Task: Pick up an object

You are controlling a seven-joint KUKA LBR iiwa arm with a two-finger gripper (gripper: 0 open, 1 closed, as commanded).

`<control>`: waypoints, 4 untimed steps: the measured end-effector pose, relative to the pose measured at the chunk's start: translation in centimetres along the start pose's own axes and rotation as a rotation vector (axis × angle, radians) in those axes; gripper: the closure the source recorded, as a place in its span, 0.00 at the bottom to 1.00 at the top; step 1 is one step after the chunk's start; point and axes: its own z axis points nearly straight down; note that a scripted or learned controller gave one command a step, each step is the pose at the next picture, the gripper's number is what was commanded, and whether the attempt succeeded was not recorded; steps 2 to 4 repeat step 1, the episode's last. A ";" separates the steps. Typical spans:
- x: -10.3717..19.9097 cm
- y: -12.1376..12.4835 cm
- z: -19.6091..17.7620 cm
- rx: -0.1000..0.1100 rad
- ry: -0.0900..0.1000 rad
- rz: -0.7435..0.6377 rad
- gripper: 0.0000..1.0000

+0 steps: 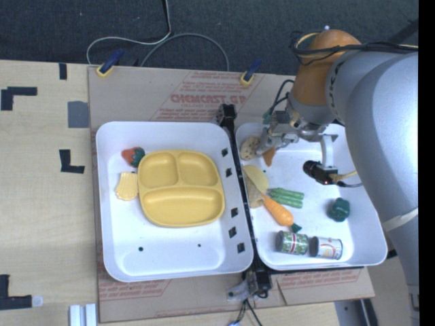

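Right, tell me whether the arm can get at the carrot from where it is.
Probably yes. The carrot lies uncovered in the right bin, below the gripper; the green beans lie close beside it and might crowd a grasp.

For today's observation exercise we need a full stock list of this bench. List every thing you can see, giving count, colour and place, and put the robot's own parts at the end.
Bins: 2, white, side by side on the bench.
Divided plate: 1, yellow, middle of the left bin.
Strawberry toy: 1, red and green, left bin, by the plate's upper left.
Small pale piece: 1, yellow, left bin, at the plate's left edge.
Carrot: 1, orange, right bin, centre.
Green beans: 1, green, right bin, just above the carrot.
Pale wedge: 1, cream yellow, right bin, left side.
Cans: 2, lying end to end, right bin, near edge.
Round toy: 1, dark green, right bin, right side.
Clamps: 2, yellow and blue, board's far edge.
Arm: 1, grey with orange band, from the right.
Hand: 1, over the right bin's far left corner.
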 end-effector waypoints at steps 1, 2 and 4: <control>4.4 -6.4 -8.0 -0.015 0.001 -0.002 1.00; 4.4 -6.4 -8.0 -0.015 0.001 -0.002 1.00; 4.4 -6.4 -8.0 -0.015 0.001 -0.002 1.00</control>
